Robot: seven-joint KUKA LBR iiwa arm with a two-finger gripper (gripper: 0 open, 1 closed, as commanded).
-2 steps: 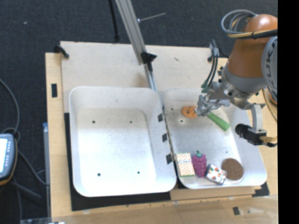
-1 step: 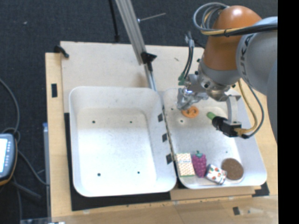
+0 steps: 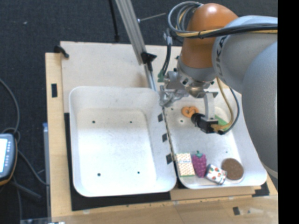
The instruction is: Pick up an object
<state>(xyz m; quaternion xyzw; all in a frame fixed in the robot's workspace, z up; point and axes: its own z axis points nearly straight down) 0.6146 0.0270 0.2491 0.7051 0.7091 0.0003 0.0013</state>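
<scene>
Nearest the camera, along the front wall of the right bin (image 3: 247,139), four things are seen in a row: a patterned box (image 3: 185,164), a purple fruit-like piece (image 3: 199,164), a spotted box (image 3: 216,173) and a brown disc (image 3: 232,169). Farther back, an orange ring (image 3: 189,111) lies on the bin floor. The hand (image 3: 167,98) hangs at the bins' shared edge, just left of the ring. Whether it is released or clenched cannot be told. The ring is judged the nearest object, just to the hand's right.
</scene>
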